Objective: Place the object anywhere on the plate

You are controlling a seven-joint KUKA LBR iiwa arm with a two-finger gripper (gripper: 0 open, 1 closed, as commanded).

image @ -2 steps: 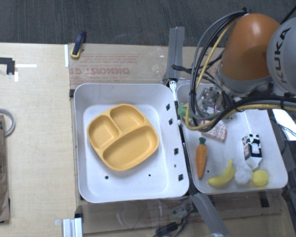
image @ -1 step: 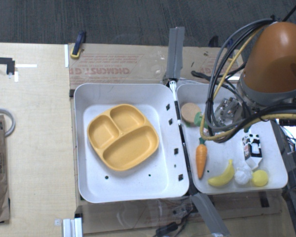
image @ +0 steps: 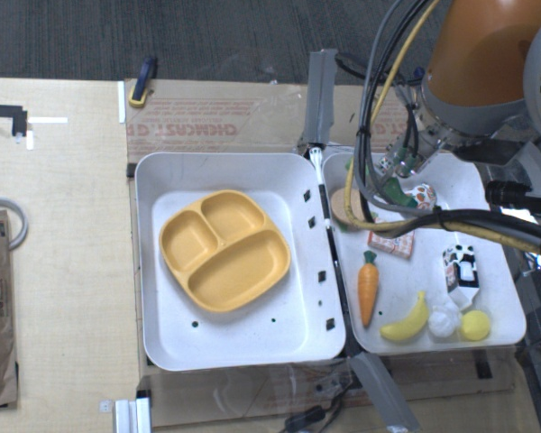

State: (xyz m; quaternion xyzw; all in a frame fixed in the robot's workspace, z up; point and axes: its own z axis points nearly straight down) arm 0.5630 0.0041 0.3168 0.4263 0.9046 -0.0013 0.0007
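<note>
A yellow plate [image: 224,251] with three compartments lies in the left bin [image: 153,242]. The right bin [image: 505,323] holds an orange carrot [image: 368,285], a yellow banana [image: 408,320], a lemon [image: 475,325], a black-and-white carton [image: 460,269], a red-and-white packet [image: 391,243], a wooden disc [image: 346,202] and a small red-and-white item [image: 421,197] beside something green [image: 392,190]. My gripper [image: 403,164] hangs low over the back of the right bin, just above the green and red-and-white items. Cables and the wrist cover much of it.
A grey divider [image: 321,106] rises between the bins at the back. Thick black cables [image: 469,219] loop across the right bin. A crumpled white item [image: 444,321] lies between banana and lemon. A blue-and-yellow tool [image: 144,80] lies on the cardboard behind the left bin.
</note>
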